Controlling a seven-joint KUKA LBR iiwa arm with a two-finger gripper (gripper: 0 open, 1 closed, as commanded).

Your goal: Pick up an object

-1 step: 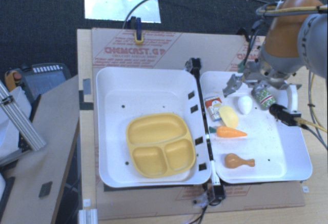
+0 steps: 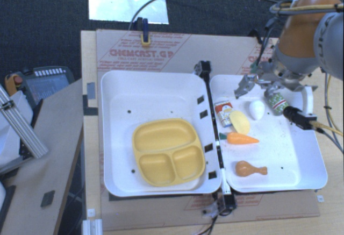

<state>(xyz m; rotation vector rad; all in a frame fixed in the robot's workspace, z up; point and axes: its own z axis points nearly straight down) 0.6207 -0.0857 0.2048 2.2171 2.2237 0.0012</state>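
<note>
Left bin: we see a shallow white plastic bin (image 2: pixel 115 121) on the desk (image 2: pixel 59 121), holding a yellow three-compartment plastic tray (image 2: pixel 167 150).
Right bin: a second shallow white bin (image 2: pixel 306 166) sits just beside it, carrying the candidates.
Candidates: a small red-and-white carton (image 2: pixel 222 111) near the divider, a pale yellow rounded toy (image 2: pixel 239 121) touching it, an orange toy carrot (image 2: pixel 242 139) below, a brown toy drumstick (image 2: pixel 249 169) nearest us, a white egg-shaped piece (image 2: pixel 257 109), and a green-patterned can (image 2: pixel 277 102) under the wrist.
Tool: it (image 2: pixel 252 82) hangs over the right bin's far edge; we cannot tell whether it is spread or pressed together, and we see nothing between its tips.
Task's thing: we judge none chosen yet; all lie in the right bin.
Risk: we expect the carton, yellow toy and carrot, packed close, could be nudged apart or caught two at once.
Second risk: the egg could roll off a closing grip.
</note>
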